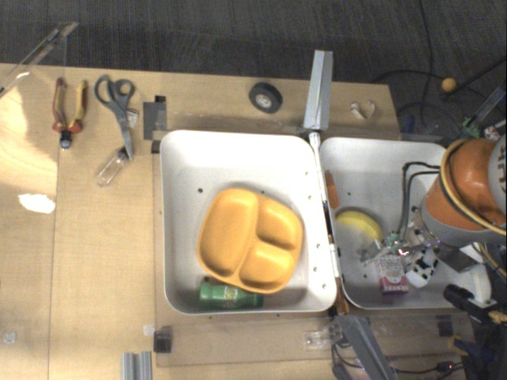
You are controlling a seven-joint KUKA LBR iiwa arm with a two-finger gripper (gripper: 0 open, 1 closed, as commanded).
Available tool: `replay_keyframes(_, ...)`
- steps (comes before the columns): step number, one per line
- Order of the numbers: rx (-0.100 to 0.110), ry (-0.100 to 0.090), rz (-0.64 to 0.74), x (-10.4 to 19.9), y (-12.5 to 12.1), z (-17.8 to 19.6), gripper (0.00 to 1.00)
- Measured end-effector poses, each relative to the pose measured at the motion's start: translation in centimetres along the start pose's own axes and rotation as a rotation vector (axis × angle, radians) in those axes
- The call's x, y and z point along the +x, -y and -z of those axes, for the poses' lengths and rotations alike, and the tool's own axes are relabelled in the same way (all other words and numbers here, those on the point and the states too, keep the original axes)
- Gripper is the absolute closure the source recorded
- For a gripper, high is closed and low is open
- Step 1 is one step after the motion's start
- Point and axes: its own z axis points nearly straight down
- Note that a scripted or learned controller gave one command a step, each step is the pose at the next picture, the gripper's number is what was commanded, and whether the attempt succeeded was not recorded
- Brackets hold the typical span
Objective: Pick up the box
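The box (390, 276) is small, pinkish and white, and lies near the front edge of the right bin (356, 165). My gripper (399, 252) hangs directly over the box's far end, very close to it or touching it. The grey arm with its orange band (472, 182) reaches in from the right and hides the bin's right part. Glare and cables around the gripper blur its tip.
A yellow rounded object (359, 224) lies just left of the gripper, and a thin orange item (332, 188) rests along the right bin's left wall. The left bin (182, 212) holds a yellow divided tray (250, 238) and a green can (228, 294). Scissors (119, 105), pliers and a tape roll lie on the bench.
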Motion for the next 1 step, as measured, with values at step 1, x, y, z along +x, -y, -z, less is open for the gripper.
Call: replay_keyframes(1,-0.011,0.007,0.002,-0.18,-0.43,1.27,1.0)
